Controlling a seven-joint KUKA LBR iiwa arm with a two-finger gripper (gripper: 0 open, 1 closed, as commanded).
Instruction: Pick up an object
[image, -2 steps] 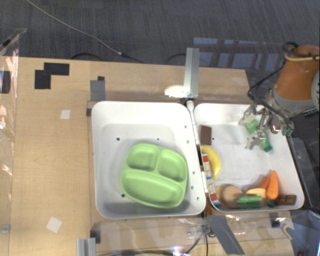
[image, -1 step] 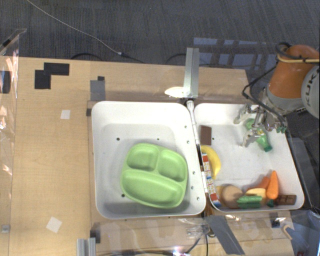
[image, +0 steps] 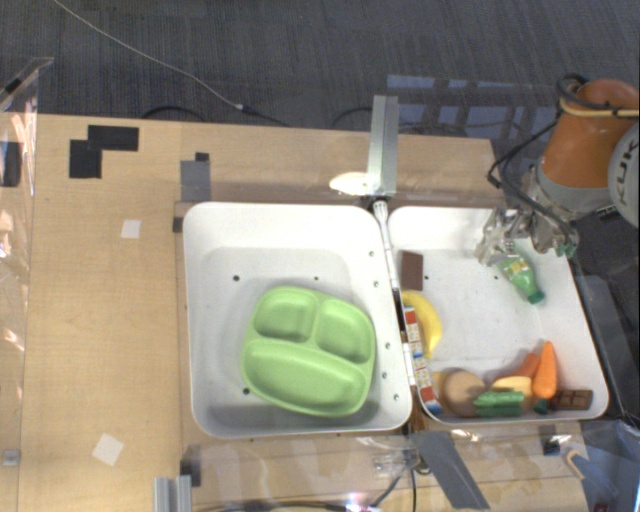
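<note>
My gripper (image: 522, 245) hangs over the back right corner of the right bin (image: 455, 255), and its fingers stand open. A small green bottle (image: 523, 279) lies slantwise just in front of it on the bin floor, with its upper end reaching between the fingertips. I cannot tell whether the fingers touch it. Further objects lie in this bin: a banana (image: 429, 321), a brown block (image: 411, 268), an orange carrot (image: 544, 370), a round brown piece (image: 460, 388), a yellow piece (image: 513, 384) and a green piece (image: 498, 402).
The left bin (image: 215, 250) holds a green divided plate (image: 310, 350). A raised divider (image: 393, 300) separates the two bins, and a metal post (image: 384, 140) stands at its far end. A dark brown bar (image: 572, 400) rests in the right bin's front right corner.
</note>
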